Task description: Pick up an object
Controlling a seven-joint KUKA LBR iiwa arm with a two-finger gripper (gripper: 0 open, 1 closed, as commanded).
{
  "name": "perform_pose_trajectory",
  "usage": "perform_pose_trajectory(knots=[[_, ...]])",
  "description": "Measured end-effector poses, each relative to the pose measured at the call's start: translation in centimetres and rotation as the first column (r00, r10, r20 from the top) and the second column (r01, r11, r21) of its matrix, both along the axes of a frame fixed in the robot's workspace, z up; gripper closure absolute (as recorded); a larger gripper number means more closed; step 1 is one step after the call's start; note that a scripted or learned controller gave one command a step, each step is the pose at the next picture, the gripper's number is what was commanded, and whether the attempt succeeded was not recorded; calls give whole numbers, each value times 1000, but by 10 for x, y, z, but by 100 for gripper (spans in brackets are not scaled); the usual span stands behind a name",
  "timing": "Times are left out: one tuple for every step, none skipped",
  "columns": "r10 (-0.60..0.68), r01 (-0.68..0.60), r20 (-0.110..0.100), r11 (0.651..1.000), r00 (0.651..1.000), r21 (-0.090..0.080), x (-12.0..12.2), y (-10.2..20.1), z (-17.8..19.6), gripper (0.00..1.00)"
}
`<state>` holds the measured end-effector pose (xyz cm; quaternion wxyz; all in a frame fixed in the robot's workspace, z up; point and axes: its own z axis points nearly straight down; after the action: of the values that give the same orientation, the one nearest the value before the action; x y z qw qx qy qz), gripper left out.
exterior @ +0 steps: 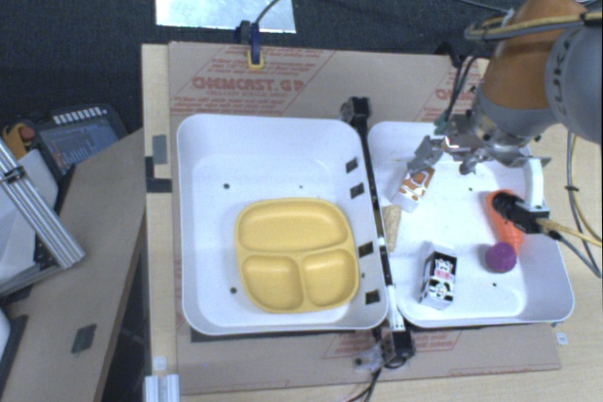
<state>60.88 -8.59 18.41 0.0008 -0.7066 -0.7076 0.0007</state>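
Observation:
My gripper (448, 157) hangs over the back part of the right bin (546, 297), open, with nothing between its fingers. A small orange-and-white carton (413, 187) lies tilted just below and left of the left finger (428, 150); I cannot tell whether they touch. Further forward stands a little black-and-white cow-print carton (438, 278). An orange carrot-like piece (509, 210) and a purple ball (500, 257) lie toward the bin's right side. A beige wedge (389, 223) rests against the bin's left wall.
The left bin (203, 155) holds a yellow three-part plate (294, 252). A black divider strip (369, 202) runs between the bins. Cables (565, 235) trail along the right bin's right edge. A keypad device (75, 138) sits off the bench at left.

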Motion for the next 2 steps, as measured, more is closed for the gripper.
perform_pose_trajectory(knots=[[0,0,0,1000,1000,0,9,-3,-55,0],[-1,1,3,1000,1000,1,10,-2,-101,0]])
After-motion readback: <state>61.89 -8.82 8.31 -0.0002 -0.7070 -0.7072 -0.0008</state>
